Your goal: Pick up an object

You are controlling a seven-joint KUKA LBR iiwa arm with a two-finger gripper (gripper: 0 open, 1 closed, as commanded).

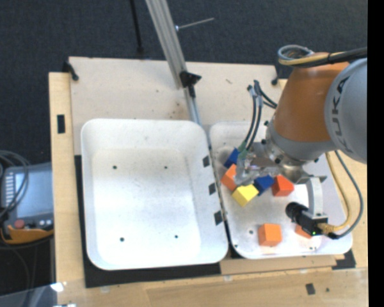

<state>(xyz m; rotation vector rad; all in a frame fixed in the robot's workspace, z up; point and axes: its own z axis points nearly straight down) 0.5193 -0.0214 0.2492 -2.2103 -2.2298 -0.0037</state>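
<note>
In the right bin (pixel 243 245), the action is all bunched around one landmark: the yellow block (pixel 244 194). The gripper (pixel 249 171) is down low just above it, hanging off the grey and orange arm (pixel 313 117), and the wrist hides the business end, so whether the claw is spread or pinched is something I cannot tell from here. Touching the yellow block on its right is a blue block (pixel 264 183), and just beyond that an orange block (pixel 282 185). Up and left of the yellow one sit another orange block (pixel 228 178) and a second blue block (pixel 231 158), tight together. Well below and right of it, a lone orange block (pixel 269 234) sits apart. The left bin (pixel 89 171) lies off to the yellow block's left.

My read: this is the reach-and-grasp step, with nothing visibly lifted yet. The next move calls for a clean close on one block in that crowded cluster, then a straight lift without dragging the neighbours.
</note>
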